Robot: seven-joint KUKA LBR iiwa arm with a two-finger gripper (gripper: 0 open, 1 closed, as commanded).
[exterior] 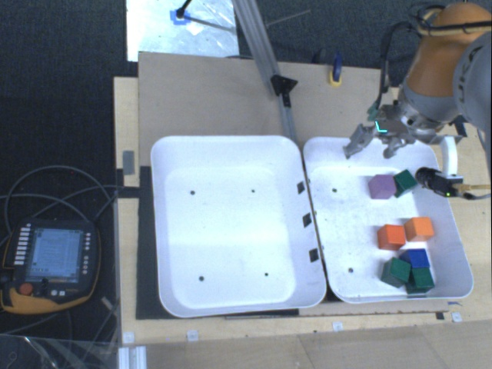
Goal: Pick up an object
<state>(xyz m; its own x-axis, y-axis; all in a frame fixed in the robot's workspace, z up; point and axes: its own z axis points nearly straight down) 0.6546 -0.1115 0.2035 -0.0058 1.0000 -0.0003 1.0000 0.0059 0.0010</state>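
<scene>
At the far left I note a teach pendant (50, 266) lying on the dark floor beside the bench, its cable looped around it. Next comes the left bin (165, 206), white and shallow. A grey pole (261, 44) slants down to the bench behind the bins. The right bin (330, 229) sits touching the left one along their shared edge.

Within the right bin, I record a purple block (381, 186) with a green block (405, 182) just beside it near the far wall. Toward the middle lie two orange blocks (404, 233) side by side. At the near right corner, a blue block (417, 257) rests among dark green blocks (406, 274).

The gripper (373, 145) hangs over the far rim of the right bin, its two fingers spread apart with nothing between them, apart from all blocks.
</scene>
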